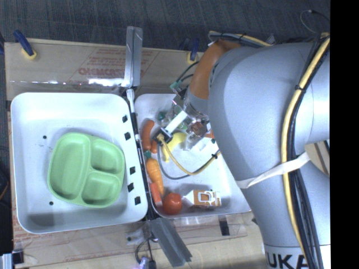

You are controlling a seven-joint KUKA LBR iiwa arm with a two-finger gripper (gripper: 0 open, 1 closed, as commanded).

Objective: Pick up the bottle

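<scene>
The gripper (192,129) is low in the right bin (208,176), near its far end, with the big grey arm (263,122) coming in over that bin's right side. From here I can't tell whether the gripper is open or closed, and I see nothing held in it.

The bottle (204,198) lies on its side well apart from the gripper, toward the near end of the same bin, close to the front wall. It is orange with a pale label. Just beside it, on the side further left of the gripper, sits a red tomato (172,203), touching or almost touching the bottle.

Right next to the gripper, on its left, is a yellow fruit (177,141); I can't tell whether they touch. Further left again, along the bin's left wall, there is a carrot (147,133), and a second carrot (155,172) lies along the same wall, between the gripper and the tomato.

Far to the gripper's left, beyond the divider, the left bin (25,111) holds a green divided plate (87,170), lying flat near its middle. Both bins rest on the table (67,60), which shows past their far edge.
</scene>
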